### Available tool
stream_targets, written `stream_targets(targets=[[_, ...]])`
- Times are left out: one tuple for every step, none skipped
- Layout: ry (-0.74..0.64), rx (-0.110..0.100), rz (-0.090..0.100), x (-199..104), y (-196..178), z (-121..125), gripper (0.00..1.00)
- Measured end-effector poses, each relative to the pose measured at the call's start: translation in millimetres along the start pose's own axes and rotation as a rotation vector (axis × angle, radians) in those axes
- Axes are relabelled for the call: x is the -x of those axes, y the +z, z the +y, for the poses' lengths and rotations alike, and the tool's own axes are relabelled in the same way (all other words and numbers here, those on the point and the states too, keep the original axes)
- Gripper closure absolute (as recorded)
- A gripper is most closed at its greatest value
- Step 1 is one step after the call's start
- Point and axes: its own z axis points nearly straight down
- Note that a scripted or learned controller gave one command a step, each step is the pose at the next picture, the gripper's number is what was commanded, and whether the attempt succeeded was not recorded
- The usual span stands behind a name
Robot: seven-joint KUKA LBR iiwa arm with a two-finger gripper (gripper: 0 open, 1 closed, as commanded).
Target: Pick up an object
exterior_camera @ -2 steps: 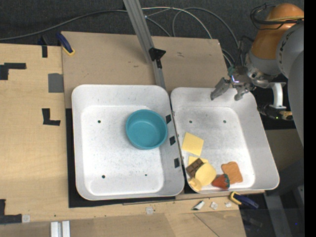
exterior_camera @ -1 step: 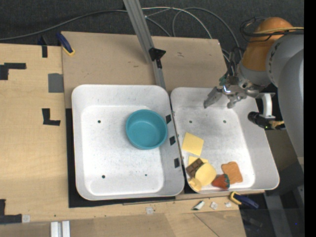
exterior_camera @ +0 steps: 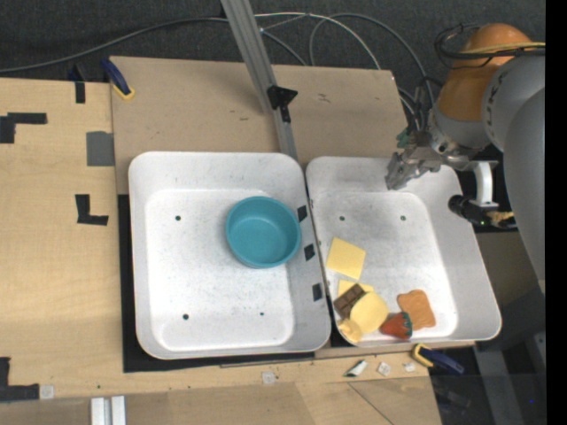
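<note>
I see the candidates for picking gathered in the near part of the right bin [exterior_camera: 461, 264]. A pale yellow square slice [exterior_camera: 345, 258] lies flat nearest the bin's middle. Just below it sits a small dark brown block [exterior_camera: 347, 300], touching a second yellow piece [exterior_camera: 366, 314] that runs down to the bin's front edge. To the right of that, a small red item [exterior_camera: 396, 326] lies against an orange, toast-like piece [exterior_camera: 417, 309]; the two touch. All of these rest on the bin floor, and nothing is lifted.

The end effector [exterior_camera: 399, 172] hangs over the far rim of the same bin, well apart from that cluster and with nothing in it. From my view its tip is a small grey blur, and I cannot tell how it is set. The arm [exterior_camera: 496, 104] comes in from the right, with its orange band above the wrist.

In the left bin [exterior_camera: 159, 237], a teal bowl [exterior_camera: 261, 230] stands upright, right of the middle, near the wall shared with the other bin. Both bins lie side by side on the counter [exterior_camera: 53, 166], which carries several dark tape marks at its left. A grey metal pole [exterior_camera: 257, 60] slants across the top of my view toward the gap between the bins, and cables [exterior_camera: 354, 34] loop behind it.
</note>
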Motion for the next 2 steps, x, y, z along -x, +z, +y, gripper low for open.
stream_targets(targets=[[0.002,0.005,0.002,-4.7,-44.6,-2.8,1.0],[0.002,0.006,0.001,0.4,-107.3,-2.2,1.0]])
